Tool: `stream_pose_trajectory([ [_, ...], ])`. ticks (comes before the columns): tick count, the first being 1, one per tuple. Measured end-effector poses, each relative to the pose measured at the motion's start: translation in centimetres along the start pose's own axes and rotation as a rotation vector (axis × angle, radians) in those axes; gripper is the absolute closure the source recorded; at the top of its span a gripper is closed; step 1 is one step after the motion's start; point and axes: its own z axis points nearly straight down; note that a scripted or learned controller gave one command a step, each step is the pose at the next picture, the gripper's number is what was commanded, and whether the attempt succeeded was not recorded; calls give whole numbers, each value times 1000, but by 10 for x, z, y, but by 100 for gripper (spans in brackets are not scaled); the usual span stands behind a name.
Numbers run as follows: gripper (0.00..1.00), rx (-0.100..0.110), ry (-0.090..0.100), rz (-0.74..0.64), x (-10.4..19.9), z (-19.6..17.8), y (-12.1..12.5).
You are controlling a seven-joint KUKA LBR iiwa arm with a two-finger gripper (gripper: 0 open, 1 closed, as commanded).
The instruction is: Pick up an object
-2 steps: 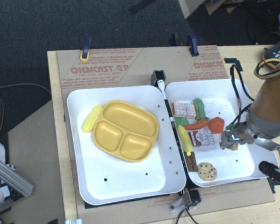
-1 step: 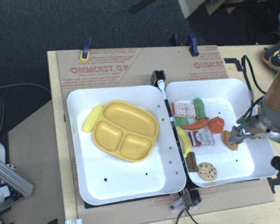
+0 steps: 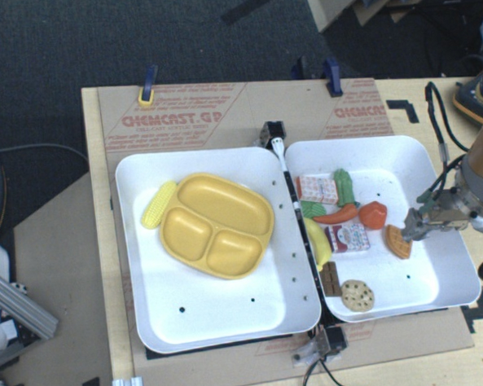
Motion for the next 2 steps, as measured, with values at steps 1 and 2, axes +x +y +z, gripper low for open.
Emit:
stream_pose_trajectory([
  [1, 100, 0, 2, -5, 31, -9, 38],
  [2, 100, 0, 2, -5, 62, -15, 83],
])
